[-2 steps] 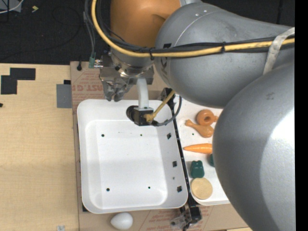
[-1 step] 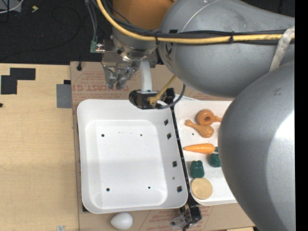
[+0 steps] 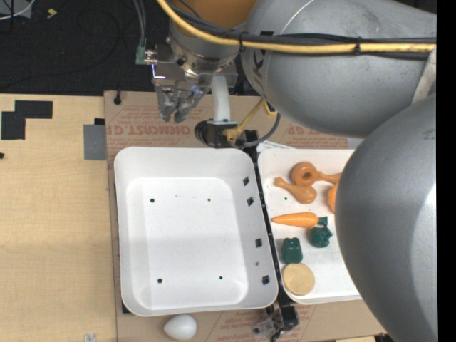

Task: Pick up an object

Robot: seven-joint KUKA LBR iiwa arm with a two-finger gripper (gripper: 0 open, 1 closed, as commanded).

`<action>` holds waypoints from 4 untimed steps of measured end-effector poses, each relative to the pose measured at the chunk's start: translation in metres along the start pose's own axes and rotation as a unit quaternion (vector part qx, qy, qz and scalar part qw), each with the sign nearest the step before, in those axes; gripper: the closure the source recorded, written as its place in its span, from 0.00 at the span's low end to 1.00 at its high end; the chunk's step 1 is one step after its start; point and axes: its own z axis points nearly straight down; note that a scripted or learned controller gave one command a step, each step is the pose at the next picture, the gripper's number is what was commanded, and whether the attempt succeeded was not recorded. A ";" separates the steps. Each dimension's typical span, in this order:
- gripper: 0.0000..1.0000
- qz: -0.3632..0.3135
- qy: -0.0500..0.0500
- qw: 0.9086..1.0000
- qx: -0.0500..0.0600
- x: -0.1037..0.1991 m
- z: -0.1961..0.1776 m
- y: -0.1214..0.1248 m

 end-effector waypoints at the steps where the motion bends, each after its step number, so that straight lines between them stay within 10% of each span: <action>1: 1.00 -0.001 0.000 1.000 0.000 0.000 -0.030 0.000; 4: 1.00 0.001 0.000 1.000 0.000 -0.009 -0.135 0.000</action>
